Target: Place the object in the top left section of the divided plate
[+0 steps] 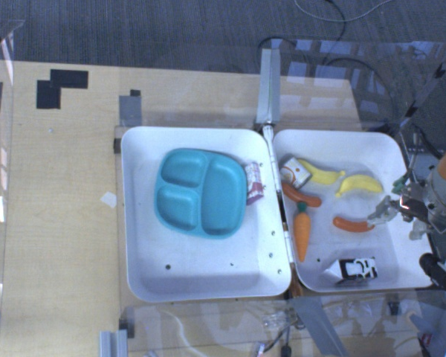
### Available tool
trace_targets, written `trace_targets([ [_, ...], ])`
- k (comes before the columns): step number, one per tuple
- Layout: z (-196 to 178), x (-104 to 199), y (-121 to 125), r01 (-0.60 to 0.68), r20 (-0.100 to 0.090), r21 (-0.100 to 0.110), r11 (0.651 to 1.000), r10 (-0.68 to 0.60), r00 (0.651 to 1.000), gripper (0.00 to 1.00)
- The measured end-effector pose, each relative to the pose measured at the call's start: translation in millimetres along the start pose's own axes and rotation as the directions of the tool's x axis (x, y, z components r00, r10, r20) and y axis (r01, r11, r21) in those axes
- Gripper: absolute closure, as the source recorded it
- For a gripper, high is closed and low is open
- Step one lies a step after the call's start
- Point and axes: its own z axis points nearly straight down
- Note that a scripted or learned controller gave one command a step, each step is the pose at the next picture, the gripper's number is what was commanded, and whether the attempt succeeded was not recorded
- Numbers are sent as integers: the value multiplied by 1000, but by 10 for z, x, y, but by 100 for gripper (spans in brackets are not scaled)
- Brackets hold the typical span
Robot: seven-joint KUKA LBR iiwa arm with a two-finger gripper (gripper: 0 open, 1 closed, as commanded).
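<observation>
A blue divided plate lies in the left bin, and its top left section holds nothing. My gripper hovers at the right edge of the right bin, open, with nothing between its fingers. Just left of it lies a small red sausage. Further left are a yellow banana piece, a second banana with a white end, another red sausage and an orange carrot.
A black and white toy sits near the right bin's front edge. A small purple and white packet lies against the plate's right side. A metal post stands behind the divider between the bins.
</observation>
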Motion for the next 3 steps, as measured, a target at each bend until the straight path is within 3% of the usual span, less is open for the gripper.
trace_targets([
  [1, -1522, 285, 202, 222, 2, -7, 975, -222, 975, 0],
  [2, -116, 406, -142, 371, 0, -1, 929, -371, 929, 0],
  [3, -1588, 768, -228, 556, 4, -8, 831, -556, 831, 0],
])
